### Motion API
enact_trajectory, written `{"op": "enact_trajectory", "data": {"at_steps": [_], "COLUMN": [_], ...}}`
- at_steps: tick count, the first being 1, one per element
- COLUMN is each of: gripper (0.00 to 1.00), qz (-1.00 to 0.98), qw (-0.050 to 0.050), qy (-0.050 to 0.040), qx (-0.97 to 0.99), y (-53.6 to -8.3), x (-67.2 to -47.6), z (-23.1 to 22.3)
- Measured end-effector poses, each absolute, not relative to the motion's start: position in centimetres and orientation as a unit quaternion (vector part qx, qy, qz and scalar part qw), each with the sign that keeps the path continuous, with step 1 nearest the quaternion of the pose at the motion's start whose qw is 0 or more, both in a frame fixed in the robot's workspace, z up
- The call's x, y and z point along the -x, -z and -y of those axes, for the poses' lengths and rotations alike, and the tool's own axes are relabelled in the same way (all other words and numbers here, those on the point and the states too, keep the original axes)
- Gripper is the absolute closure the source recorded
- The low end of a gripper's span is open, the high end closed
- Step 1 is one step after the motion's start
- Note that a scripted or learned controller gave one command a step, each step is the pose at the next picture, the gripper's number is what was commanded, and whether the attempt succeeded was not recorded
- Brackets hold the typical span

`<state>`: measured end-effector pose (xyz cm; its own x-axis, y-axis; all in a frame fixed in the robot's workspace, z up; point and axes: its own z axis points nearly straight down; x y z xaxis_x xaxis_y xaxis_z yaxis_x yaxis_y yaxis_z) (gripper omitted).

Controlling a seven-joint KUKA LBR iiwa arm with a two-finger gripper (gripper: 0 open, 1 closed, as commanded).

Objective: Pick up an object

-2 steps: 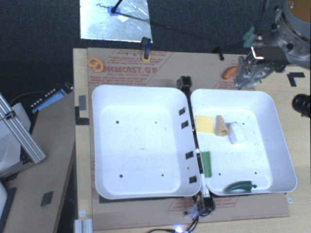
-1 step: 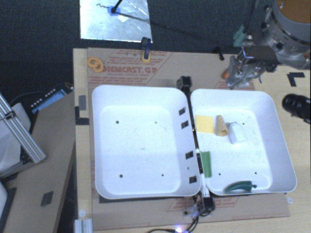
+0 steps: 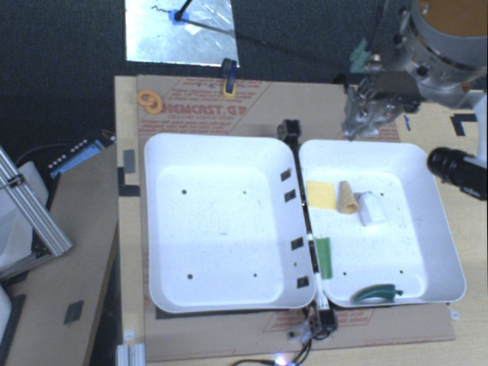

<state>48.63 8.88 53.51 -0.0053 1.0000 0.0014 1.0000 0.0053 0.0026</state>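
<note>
The right bin [image 3: 427, 204] holds a yellow flat sponge [image 3: 321, 195], a tan wedge-shaped piece [image 3: 348, 197], a small white block [image 3: 371, 208], a green strip [image 3: 323, 257] by the left wall and a dark teal curved object [image 3: 374, 293] at the near wall. My gripper [image 3: 364, 122] hangs above the far rim of the right bin, well behind these objects. I see nothing between its fingers.
The left bin [image 3: 164, 166] stands beside the right one, joined by black clips [image 3: 290, 175]. On the cardboard behind lie a tan ring [image 3: 149, 101] and a yellow-blue clamp [image 3: 229, 78]. A black cylinder [image 3: 456, 170] juts in at the right.
</note>
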Motion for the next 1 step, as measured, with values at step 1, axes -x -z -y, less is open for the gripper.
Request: {"op": "enact_trajectory", "data": {"at_steps": [1], "gripper": [1.00], "qz": [-0.709], "qw": [0.000], "qy": [-0.0015], "qx": [-0.705], "y": [-53.51], "x": [-48.64], "z": [-10.33]}}
